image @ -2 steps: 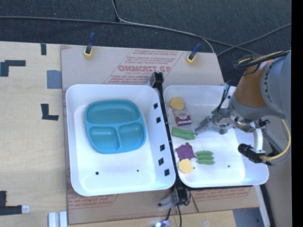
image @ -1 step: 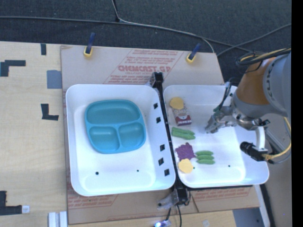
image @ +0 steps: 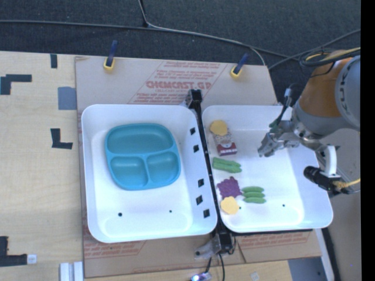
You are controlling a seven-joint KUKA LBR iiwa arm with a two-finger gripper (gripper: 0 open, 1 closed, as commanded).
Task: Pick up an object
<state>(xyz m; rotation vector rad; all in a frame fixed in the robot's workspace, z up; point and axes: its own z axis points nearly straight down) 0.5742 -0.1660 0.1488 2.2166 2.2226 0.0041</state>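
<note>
The bench (image: 35,157) is pale wood, with a brown cardboard sheet (image: 170,81) laid over it and held at its far edge by two yellow clamps (image: 109,63). On the cardboard sit two shallow white bins side by side. The left bin (image: 94,215) holds a blue divided plate (image: 142,156), which lies flat in the far half of that bin. The right bin (image: 310,212) holds the small items, all gathered toward its left side, next to the wall between the bins.

The grey arm (image: 328,107) with its orange band comes in from the right and leans over the far right part of the right bin. Its gripper (image: 268,150) hangs above bare white floor, well apart from the items, and nothing can be seen between its fingers; whether they are spread or closed cannot be told at this size.

Among the items, a long green pod (image: 227,165) lies near the middle of the group. Below it is a purple bunch of grapes (image: 228,187), with two short green pieces (image: 254,195) just to its right. A red and white packet (image: 227,147) sits above the pod, a round yellow piece (image: 218,127) just beyond it, and another small yellow piece (image: 229,206) touches the grapes on the near side
</note>
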